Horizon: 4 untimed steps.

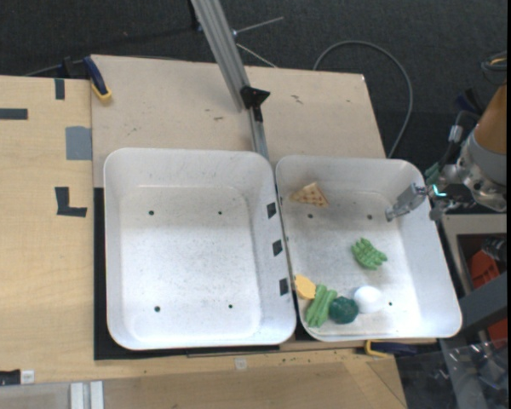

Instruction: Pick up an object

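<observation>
Reaching in from: the right edge of the right bin, where the gripper hangs over the rim with nothing between its jaws.
Jaws: too small and dark to tell whether spread or pressed together.
Nearest object: the green leafy piece, below and slightly left of the jaws in the camera view, lying alone on the bin floor.
Its long axis: roughly diagonal, upper left to lower right.
Other candidates: the tan wedge lies to the left of the jaws near the bin's far wall; the white ball, dark green ball, green stalks and yellow piece crowd the near corner, touching or just beside one another.
Judgement: the leafy piece looks the easiest pick, being nearest and standing clear of neighbours.
Left bin: not involved.
</observation>
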### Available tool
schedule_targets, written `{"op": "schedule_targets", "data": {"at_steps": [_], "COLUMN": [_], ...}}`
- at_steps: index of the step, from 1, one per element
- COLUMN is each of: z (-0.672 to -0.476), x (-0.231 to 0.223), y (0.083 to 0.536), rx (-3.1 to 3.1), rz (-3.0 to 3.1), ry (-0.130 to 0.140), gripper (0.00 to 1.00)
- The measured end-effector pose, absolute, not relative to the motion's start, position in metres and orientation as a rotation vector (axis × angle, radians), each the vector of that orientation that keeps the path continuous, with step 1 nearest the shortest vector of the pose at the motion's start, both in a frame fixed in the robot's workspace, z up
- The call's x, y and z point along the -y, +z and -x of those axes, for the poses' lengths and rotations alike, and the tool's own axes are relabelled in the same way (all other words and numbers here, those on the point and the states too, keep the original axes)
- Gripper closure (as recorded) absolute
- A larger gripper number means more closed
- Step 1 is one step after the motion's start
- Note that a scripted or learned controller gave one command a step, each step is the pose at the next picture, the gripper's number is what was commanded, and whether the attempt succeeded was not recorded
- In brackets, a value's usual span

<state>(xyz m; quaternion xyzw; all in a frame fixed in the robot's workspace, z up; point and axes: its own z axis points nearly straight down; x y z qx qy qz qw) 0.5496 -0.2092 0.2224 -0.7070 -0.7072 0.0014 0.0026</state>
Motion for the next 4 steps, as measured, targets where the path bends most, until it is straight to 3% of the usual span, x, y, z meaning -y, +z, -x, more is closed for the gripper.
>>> {"op": "schedule_targets", "data": {"at_steps": [1,3,4], "z": [-0.551,-0.544,-0.547], "x": [0.209,0.208,0.207], "y": [0.225,0.117,0.092], "rx": [2.223,2.217,2.223], "rz": [2.219,2.216,2.222], "ry": [0.001,0.008,-0.005], "gripper": [0.00,0.00,0.00]}}
